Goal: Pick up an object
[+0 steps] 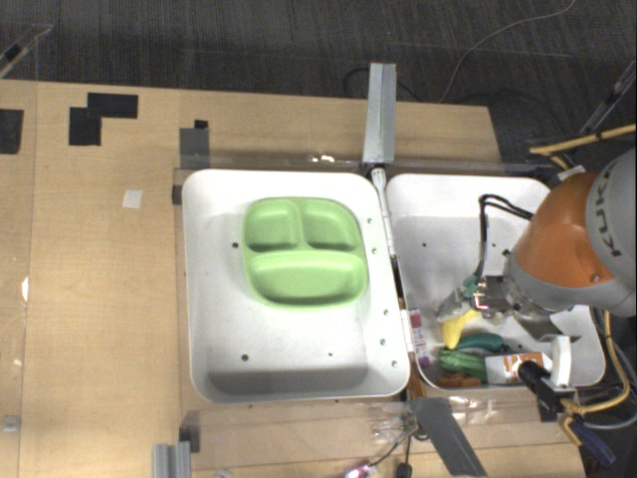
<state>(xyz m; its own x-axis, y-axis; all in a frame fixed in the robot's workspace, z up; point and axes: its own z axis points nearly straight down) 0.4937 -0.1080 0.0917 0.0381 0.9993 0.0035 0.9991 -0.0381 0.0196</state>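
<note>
The gripper (485, 300) is hovering in the right bin (438, 207), jaws unreadable from here. The yellow object (454, 329) is lying just below-left of it, beside the green toy (476, 347).

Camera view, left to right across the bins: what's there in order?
Left bin → green divided tray → divider between bins → yellow object → orange band on the arm.
</note>
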